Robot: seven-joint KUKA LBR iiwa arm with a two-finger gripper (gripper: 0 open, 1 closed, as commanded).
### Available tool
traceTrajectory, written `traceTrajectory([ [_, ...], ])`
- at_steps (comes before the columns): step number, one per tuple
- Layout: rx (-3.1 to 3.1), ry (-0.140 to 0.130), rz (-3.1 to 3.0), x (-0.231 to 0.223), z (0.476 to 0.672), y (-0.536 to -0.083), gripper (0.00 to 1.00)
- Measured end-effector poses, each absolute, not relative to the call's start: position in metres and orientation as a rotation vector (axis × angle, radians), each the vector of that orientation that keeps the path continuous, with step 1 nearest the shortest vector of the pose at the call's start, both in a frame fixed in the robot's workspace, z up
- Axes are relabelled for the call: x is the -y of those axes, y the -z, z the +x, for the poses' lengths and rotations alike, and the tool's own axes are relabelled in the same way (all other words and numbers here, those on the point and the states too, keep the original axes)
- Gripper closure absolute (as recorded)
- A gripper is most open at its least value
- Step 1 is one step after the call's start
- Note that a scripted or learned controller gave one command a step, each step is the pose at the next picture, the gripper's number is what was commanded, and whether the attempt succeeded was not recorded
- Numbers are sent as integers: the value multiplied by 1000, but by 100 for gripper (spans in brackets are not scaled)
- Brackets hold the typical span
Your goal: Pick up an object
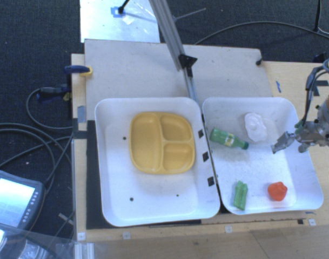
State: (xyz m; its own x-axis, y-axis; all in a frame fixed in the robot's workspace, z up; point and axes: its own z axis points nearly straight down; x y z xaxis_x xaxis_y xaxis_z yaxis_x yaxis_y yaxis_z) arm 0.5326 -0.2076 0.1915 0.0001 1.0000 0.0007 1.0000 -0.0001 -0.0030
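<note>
The right bin [310, 171] holds a green bottle [228, 139] lying on its side near the left wall, a white crumpled lump [255, 127] at the back, a small green block [240, 194] at the front and a red object [277, 191] at the front right. My gripper [291, 145] hangs over the right side of this bin, right of the white lump and above the red object. Its fingers are spread open and nothing sits between them.
A yellow divided plate [162, 142] lies in the left bin [115, 198]. A slanted metal pole [172, 34] crosses the bench from the top toward the wall between the bins. Cables and a tablet [10, 198] lie on the floor to the left.
</note>
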Motion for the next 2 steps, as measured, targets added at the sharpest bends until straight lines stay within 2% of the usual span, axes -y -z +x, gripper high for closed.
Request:
traceTrajectory([
  [1, 2220, -2, -2220, 211, 542, -142, 0],
  [2, 2220, -3, -2218, 210, 541, -90, 0],
])
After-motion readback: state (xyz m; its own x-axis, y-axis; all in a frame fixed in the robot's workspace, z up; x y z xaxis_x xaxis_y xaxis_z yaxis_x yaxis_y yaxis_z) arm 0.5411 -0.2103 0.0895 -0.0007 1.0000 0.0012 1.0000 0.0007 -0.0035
